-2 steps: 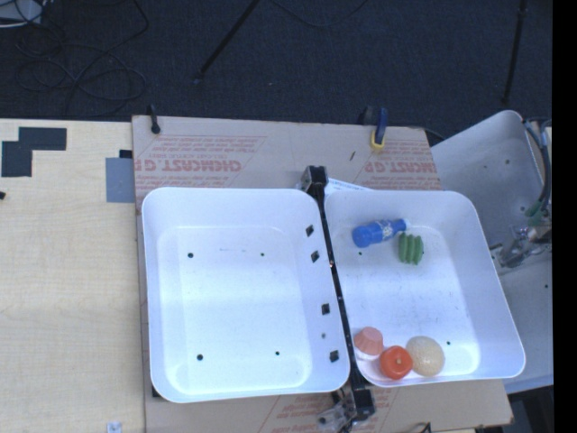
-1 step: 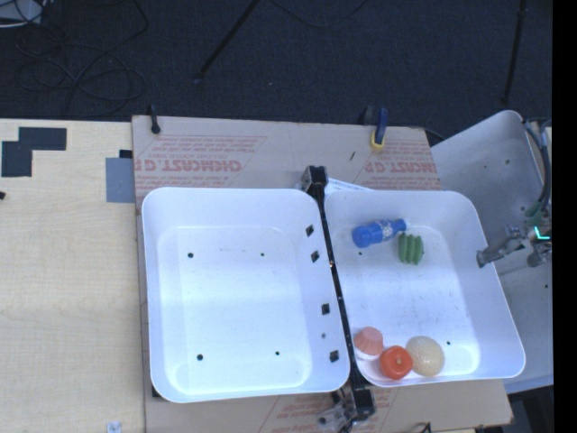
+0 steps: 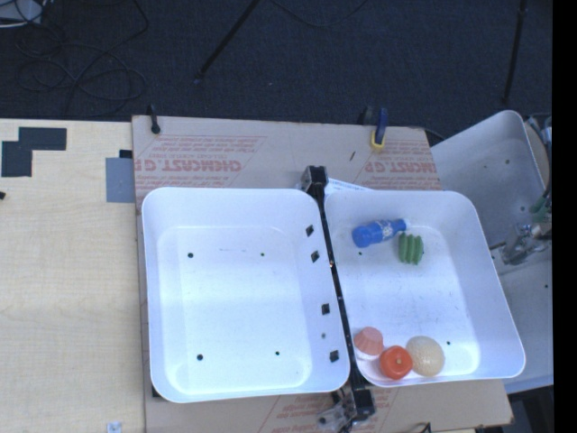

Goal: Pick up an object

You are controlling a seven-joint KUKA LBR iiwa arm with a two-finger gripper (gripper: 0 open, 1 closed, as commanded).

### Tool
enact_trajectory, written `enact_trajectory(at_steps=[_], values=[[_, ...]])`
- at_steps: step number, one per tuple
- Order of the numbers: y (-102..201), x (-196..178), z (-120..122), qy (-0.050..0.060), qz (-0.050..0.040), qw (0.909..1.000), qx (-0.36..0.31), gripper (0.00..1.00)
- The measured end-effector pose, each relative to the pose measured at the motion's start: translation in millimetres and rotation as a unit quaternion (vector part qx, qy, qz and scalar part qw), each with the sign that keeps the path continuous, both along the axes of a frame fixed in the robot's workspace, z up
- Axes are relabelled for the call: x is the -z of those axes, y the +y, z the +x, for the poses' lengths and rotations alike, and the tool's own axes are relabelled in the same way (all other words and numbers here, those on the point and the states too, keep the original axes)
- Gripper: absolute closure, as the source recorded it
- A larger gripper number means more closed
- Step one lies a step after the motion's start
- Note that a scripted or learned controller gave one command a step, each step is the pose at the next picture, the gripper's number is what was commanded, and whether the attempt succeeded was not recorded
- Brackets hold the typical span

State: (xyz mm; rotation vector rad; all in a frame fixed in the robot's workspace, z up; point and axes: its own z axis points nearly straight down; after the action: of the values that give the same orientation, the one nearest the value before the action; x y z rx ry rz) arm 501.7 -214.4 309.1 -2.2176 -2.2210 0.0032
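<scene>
Left bin [image 3: 171, 233]; right bin [image 3: 469, 242]. In the right bin: blue bottle [image 3: 378, 232] at 11 o'clock, green piece [image 3: 411, 248] just beside it; cream ball [image 3: 425, 355], orange ball [image 3: 395, 363] and pink piece [image 3: 368, 340] clustered at 7 o'clock. Claw state: cannot tell.

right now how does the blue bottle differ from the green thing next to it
The blue bottle is longer and lies slanted across the right bin; the green ridged object is shorter, stubbier and points more up the bin. Both lie close together, apart, in the bin's far half.
</scene>
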Motion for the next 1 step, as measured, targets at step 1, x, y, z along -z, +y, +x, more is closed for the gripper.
enact_trajectory(at_steps=[1], values=[[0.0,0.5,-0.1,0.000,0.0001,1.0000,0.000,0.00]])
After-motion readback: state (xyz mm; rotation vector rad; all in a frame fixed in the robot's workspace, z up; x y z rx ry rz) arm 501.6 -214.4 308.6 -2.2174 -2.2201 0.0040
